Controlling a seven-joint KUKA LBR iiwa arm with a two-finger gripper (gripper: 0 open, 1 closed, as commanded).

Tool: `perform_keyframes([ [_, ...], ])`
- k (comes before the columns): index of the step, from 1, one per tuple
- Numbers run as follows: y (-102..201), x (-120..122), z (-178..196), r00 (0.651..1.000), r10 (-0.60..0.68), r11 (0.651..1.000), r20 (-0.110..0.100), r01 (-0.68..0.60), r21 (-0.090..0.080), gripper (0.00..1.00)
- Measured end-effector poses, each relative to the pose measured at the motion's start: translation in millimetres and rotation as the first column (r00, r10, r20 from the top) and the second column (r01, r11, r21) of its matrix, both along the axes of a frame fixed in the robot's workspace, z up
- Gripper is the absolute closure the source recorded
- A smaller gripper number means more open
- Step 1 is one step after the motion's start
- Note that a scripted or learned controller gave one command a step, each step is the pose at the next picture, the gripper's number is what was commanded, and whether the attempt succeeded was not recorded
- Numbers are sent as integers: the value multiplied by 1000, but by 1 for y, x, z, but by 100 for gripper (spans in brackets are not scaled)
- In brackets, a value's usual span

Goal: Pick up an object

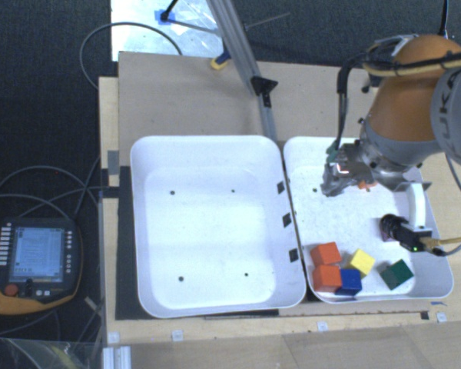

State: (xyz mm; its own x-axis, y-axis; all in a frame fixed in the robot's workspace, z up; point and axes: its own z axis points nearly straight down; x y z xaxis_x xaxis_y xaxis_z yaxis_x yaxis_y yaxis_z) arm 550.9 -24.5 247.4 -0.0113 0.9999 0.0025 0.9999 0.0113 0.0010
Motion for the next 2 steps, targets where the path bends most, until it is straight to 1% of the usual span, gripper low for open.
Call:
perform_keyframes([
  [1,52,-17,-15,1000,-1,1000,-1,1,0,100],
  [2,102,-34,-6,1000,1,1000,0,-1,1,100],
])
